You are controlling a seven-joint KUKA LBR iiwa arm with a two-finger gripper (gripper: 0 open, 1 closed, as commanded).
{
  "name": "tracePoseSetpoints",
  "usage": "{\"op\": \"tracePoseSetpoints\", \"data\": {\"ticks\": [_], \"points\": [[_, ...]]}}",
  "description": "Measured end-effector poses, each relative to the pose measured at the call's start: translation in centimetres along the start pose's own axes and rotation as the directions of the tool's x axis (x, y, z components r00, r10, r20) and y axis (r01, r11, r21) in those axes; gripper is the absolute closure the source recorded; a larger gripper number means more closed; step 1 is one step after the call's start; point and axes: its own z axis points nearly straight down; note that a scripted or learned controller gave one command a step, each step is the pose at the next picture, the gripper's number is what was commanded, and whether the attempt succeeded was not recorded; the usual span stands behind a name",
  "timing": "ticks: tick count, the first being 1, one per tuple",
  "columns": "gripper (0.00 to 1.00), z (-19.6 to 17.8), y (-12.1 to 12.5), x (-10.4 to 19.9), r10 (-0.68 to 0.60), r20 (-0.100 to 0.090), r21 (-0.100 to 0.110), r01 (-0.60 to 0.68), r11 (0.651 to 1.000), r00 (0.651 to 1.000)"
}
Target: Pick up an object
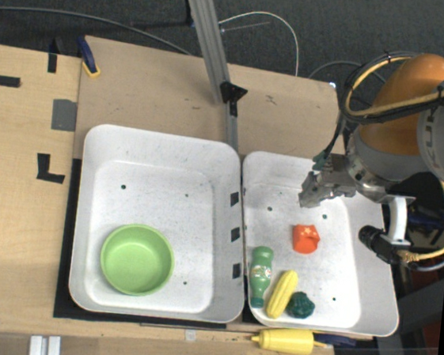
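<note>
In the right bin (367, 301), the claw (316, 193) hung at about twelve o'clock of the orange object (305, 239), near but apart, seemingly lined up to descend; whether it was spread could not be told. Other toys clustered at six o'clock.

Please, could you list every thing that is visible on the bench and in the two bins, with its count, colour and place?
Bins: two, white, side by side.
Bowl: one, green, left bin, front.
Block: one, orange-red, right bin, middle.
Bottle: one, light green, right bin, front left.
Banana: one, yellow, beside the bottle.
Lumpy object: one, dark green, right of the banana.
Yellow object: one, on the bench before the right bin.
Tool: one, grey, above the right bin's back.
</note>
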Motion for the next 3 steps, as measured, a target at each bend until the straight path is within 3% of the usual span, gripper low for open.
{"op": "tracePoseSetpoints", "data": {"ticks": [3], "points": [[1.00,1.7,-0.9,16.2,-0.002,0.001,0.002,0.002,1.000,1.000]]}}
